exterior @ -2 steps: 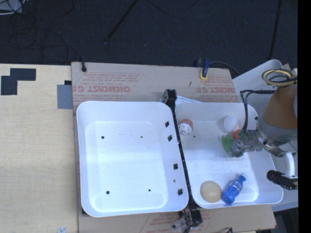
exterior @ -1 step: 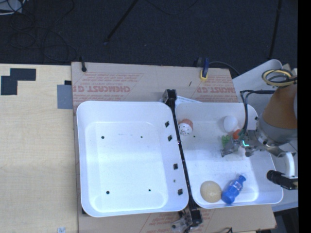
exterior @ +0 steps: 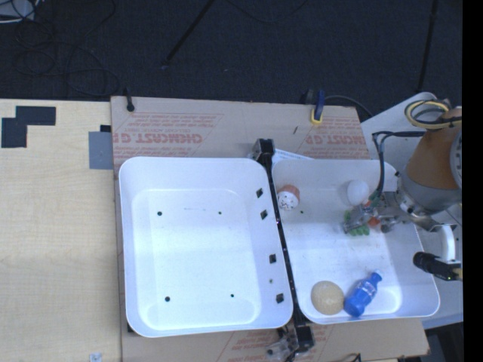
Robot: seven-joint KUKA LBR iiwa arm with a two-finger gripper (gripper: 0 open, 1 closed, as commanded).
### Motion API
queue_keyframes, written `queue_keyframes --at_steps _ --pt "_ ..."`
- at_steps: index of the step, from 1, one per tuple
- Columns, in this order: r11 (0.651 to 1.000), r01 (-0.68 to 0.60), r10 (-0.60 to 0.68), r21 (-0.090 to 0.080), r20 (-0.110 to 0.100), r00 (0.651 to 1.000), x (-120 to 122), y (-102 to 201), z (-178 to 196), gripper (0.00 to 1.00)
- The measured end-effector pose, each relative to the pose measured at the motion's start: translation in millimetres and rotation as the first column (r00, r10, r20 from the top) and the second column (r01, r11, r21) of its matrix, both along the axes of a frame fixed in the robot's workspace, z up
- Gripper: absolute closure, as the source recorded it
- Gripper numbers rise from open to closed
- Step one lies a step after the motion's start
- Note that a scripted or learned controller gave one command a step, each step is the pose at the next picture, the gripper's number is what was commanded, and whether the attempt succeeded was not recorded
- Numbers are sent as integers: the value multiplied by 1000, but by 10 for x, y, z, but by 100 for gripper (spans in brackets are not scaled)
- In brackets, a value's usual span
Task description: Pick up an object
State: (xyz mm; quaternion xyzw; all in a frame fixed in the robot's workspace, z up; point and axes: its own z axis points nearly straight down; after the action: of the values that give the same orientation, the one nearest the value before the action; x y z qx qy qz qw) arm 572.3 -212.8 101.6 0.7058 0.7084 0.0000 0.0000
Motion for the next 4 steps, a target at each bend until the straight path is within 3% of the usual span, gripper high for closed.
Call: queue_keyframes --at_steps 1,2,3,4 --pt "1000 -3 3 2 -3 1000 -12 8 105 100" --pt "1000 -2 2 2 6 1000 -575 702 1399 100" --pt "1000 -2 2 4 -8 1000 -987 1435 1260 100" --pt "1000 -4 4 3 -5 1000 -970 2270 1214 100"
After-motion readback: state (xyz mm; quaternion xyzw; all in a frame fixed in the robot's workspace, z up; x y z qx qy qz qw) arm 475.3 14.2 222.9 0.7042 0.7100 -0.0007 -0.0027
